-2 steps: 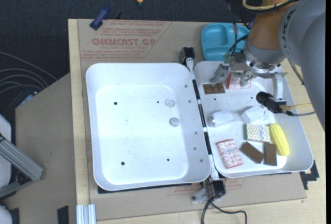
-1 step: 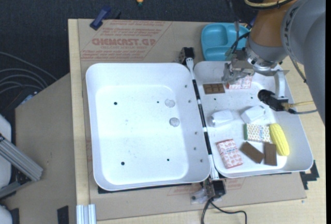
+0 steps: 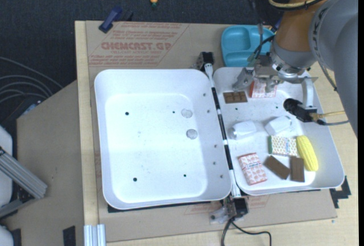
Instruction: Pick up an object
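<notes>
Currently the gripper (image 3: 257, 77) is hanging over a red-and-white packet (image 3: 263, 88) at the right bin's (image 3: 330, 174) far end, its long axis lying left-right; its grip is unclear.

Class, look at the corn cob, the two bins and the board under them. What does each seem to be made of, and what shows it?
Corn cob: probably moulded plastic, a toy; uniform bright yellow.
Bins: likely thin formed plastic; white, smooth, rounded rims, soft glare.
Board: seems cardboard; matt tan with red printed lettering.
</notes>
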You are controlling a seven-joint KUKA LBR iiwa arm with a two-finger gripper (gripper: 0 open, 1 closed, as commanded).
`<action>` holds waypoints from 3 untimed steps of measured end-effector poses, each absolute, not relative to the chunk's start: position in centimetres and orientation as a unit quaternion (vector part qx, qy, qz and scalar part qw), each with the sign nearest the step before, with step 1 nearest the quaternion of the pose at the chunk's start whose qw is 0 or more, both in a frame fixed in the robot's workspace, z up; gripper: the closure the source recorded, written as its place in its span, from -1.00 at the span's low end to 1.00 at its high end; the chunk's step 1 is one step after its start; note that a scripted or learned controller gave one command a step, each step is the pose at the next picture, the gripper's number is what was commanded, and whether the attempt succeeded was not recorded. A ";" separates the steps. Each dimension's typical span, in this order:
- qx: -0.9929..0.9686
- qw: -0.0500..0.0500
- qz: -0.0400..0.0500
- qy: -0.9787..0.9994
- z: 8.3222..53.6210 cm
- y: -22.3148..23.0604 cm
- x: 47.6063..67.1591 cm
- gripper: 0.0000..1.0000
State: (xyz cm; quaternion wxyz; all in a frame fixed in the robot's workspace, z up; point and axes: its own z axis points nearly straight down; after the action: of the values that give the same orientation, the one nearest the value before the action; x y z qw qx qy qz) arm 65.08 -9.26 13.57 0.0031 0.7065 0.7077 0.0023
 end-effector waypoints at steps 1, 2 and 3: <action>0.706 0.004 0.003 0.708 14.6 -9.3 65.1 1.00; 0.706 0.004 0.003 0.708 14.6 -9.3 65.1 -1.00; 0.707 -0.001 0.000 0.707 8.4 -10.1 58.7 -1.00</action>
State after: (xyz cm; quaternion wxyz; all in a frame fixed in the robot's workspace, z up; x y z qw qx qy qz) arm 58.72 -10.08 8.43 -0.0010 0.7074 0.7069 -0.0004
